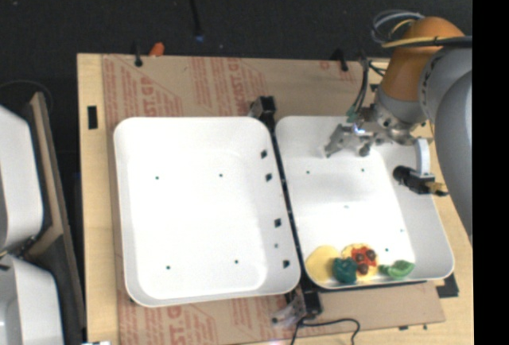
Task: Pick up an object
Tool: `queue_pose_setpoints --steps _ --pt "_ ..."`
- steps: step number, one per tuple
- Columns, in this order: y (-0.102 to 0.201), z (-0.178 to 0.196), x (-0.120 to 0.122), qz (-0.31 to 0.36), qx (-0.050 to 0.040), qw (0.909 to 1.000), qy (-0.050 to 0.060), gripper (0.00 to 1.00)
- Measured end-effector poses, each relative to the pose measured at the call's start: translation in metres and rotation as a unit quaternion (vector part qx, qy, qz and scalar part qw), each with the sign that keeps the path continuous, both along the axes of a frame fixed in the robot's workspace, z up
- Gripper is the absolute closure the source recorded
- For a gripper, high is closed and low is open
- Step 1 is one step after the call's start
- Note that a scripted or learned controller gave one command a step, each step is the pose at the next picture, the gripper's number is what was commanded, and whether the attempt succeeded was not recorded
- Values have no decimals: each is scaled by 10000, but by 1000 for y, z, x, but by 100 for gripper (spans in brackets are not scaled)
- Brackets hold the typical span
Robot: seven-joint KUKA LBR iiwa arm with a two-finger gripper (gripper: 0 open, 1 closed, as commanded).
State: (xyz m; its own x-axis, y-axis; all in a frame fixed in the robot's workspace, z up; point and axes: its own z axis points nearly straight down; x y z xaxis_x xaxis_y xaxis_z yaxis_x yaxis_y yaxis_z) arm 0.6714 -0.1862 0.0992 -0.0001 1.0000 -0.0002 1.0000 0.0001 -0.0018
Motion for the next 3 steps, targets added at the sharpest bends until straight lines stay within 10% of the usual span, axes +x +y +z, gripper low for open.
queue_pose_setpoints --steps 1,3 --pt "-1 13 1 2 -7 10000 -22 100" --pt "-4 131 6 -1 -7 10000 -39 100"
